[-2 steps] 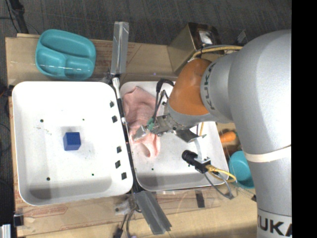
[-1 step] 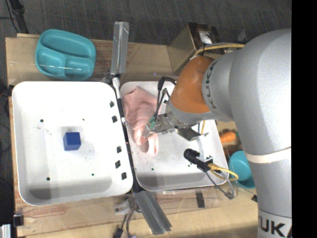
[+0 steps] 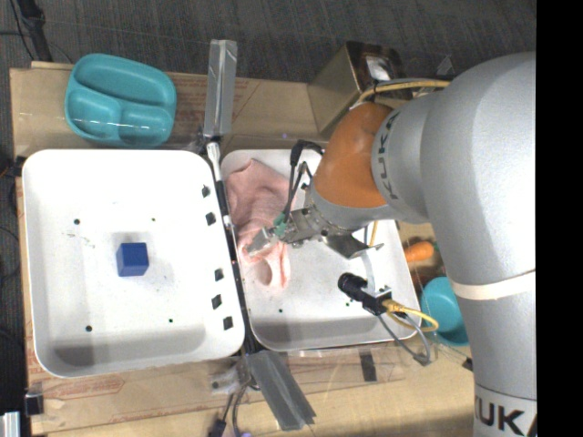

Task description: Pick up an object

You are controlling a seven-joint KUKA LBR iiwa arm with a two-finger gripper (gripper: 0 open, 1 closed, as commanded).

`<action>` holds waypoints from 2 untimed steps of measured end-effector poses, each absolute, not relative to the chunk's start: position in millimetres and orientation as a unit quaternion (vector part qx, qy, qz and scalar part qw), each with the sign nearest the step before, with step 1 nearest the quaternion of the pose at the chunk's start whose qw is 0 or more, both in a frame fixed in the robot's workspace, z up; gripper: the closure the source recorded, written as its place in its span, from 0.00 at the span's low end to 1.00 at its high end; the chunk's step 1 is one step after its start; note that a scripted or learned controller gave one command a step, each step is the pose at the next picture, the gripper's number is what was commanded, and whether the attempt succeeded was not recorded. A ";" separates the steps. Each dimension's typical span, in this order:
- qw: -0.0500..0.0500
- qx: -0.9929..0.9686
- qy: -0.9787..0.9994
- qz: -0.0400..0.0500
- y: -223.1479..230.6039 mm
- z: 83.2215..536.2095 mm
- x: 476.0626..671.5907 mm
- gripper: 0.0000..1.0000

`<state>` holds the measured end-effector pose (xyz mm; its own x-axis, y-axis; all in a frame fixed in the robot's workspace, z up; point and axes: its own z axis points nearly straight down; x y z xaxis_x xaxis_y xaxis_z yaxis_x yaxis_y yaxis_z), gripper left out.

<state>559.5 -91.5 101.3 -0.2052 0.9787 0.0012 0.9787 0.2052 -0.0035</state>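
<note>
Take the central divider (image 3: 228,244) between the two bins as your reference. Left of it, the left bin (image 3: 55,244) offers broad open floor: only a blue cube (image 3: 133,259) sits there, well apart from every wall. Right of the divider, the right bin (image 3: 310,321) is crowded. A pink cloth (image 3: 253,198) lies just beside the divider, bunched against the far wall and trailing toward the bin's middle. The arm (image 3: 437,171) covers the bin's right half, leaving bare floor only along the near wall. The tool (image 3: 273,235) sits low at the cloth, just right of the divider; you cannot tell whether it is apart or together. A teal tray (image 3: 120,98) rests on the surface (image 3: 27,89) beyond the left bin's far edge.
</note>
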 end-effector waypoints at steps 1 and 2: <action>0.000 -0.695 -0.719 0.001 -120.7 92.1 581.1 0.00; 0.002 -0.661 -0.751 0.001 -107.7 91.1 554.5 0.00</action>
<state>554.5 -107.7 91.1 -0.1272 0.9919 0.0019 0.9919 0.1272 -0.0039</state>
